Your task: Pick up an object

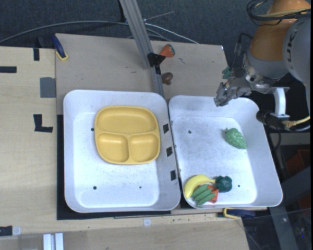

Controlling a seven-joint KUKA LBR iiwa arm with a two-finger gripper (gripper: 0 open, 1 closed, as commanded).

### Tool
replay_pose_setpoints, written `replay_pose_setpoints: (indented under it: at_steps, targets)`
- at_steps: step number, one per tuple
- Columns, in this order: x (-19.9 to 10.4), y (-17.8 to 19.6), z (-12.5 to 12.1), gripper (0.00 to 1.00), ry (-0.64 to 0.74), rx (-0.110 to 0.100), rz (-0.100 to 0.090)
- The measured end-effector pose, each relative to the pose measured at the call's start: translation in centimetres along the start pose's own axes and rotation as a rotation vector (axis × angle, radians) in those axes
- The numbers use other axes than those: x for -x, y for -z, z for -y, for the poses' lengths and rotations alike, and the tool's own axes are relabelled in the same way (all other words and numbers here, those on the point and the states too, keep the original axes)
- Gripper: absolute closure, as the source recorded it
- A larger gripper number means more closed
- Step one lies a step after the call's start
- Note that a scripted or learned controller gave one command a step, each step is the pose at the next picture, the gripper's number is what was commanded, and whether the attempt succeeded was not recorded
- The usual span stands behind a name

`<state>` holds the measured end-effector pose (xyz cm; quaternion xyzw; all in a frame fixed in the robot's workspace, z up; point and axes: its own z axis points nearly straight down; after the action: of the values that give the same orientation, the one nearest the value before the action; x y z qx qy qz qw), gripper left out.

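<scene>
The gripper (223, 99) hangs over the far edge of the right bin (261, 191), and whether it is released or clenched I cannot tell. To pick well, it should go straight down on the green toy (235, 138), which lies alone just in front of it. That toy is small, lumpy and leaf-like, well apart from the banana (194, 183) pile in the near corner.

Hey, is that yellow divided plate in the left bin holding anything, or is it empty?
Empty. The yellow plate lies flat, right side up in the left bin, and all three of its compartments show bare yellow.
</scene>
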<state>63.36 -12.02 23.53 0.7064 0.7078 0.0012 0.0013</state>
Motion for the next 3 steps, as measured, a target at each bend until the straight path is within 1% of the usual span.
replay_pose_setpoints:
  at_steps: [1,2,3]
  targets:
    - [-4.6,0.8,2.7,1.0,0.003,-0.004,-0.002]
    - [-10.2,1.0,5.6,1.0,0.005,-0.007,-0.002]
    - [-14.9,0.1,7.0,1.0,0.004,-0.008,-0.001]
